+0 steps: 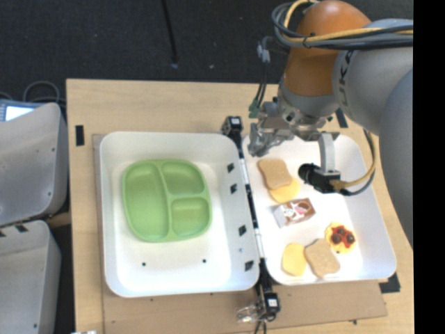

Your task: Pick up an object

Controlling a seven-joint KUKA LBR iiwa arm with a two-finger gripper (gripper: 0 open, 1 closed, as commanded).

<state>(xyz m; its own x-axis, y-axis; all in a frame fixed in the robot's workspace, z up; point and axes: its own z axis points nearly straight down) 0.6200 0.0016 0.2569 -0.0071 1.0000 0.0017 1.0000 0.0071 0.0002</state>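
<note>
You see the gripper (268, 139) at the right bin's (368, 256) top-left corner, just above the bread slice (274, 173); it holds nothing, and its opening you cannot tell.

Colours in the two white bins

Left bin (111, 256): a pale green tray (167, 199). Right bin (372, 245): tan bread (274, 173), yellow slices (294, 259), a red-and-white packet (295, 212).

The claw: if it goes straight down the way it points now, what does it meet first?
Probably the bread slice at the top of the right bin. The claw hangs just above and left of it, near the bin's inner wall, so depth is unclear; it might land on bare floor instead.
</note>
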